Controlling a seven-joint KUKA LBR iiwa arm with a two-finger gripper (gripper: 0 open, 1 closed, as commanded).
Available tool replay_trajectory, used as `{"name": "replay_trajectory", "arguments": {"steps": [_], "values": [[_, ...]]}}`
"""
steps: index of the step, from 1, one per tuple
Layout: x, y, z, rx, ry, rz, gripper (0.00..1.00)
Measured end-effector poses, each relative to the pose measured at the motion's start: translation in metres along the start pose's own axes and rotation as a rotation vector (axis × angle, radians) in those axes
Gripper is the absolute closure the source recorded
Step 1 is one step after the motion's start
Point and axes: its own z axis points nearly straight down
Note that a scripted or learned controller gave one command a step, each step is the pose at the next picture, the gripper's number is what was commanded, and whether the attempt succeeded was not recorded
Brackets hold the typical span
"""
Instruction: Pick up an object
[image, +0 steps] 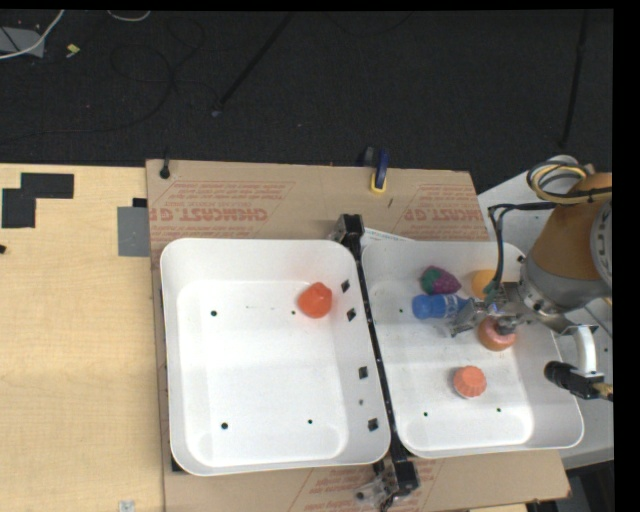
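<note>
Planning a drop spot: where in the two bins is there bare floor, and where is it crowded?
Left bin: bare everywhere but around the orange object. Right bin: bare below the orange disc. Crowded at its upper right, around the blue object and end effector.

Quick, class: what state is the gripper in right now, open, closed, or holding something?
Gripper: low in the right bin, among the blue object and the tan object; open or closed cannot be told.
</note>
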Motion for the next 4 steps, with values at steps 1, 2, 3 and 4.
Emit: {"name": "replay_trajectory", "arguments": {"steps": [1,2,3,4], "values": [[0.026,0.065,0.001,0.006,-0.007,0.002,0.0],[0.015,0.039,0.002,-0.005,-0.009,0.004,0.0],[0.071,0.065,0.004,0.002,-0.009,0.001,0.0],[0.069,0.065,-0.009,-0.001,-0.01,0.001,1.0]]}}
